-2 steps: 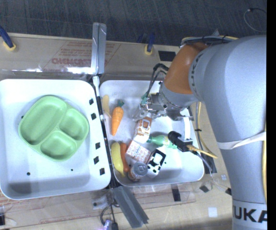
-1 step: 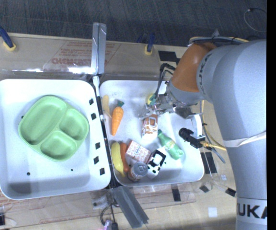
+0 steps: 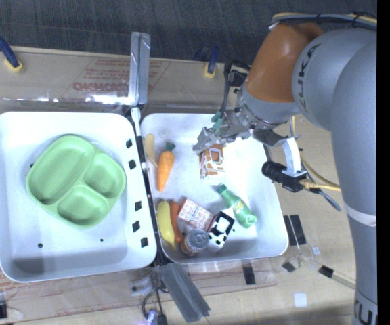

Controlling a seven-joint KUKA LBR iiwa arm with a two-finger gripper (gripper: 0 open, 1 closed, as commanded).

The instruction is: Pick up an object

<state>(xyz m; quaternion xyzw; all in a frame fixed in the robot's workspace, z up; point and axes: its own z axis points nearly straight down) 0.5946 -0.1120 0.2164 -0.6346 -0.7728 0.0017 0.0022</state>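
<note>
Arm over the right bin, carton at its fingertips

Dark carpet surrounds a wooden bench (image 3: 59,73) carrying two shallow white bins side by side. Left bin (image 3: 19,249) holds a green divided plate (image 3: 76,179), lying flat near its centre. Right bin (image 3: 266,239) holds the clutter: a carrot (image 3: 164,168) at about 9 o'clock, tip pointing down; a green bottle (image 3: 236,205) at about 4 o'clock, lying tilted; and at 6 o'clock a tight cluster of a banana (image 3: 164,223), a small printed box (image 3: 195,213), a can (image 3: 196,240) and a black-and-white item (image 3: 222,226), all touching or just beside one another. An orange-and-white carton (image 3: 212,163) sits near the bin's centre. Grey arm with its orange band reaches in from 3 o'clock, and the gripper (image 3: 208,139) hangs at the carton's upper edge, touching or just above it. Whether its fingers are parted or closed on the carton I cannot tell
</note>
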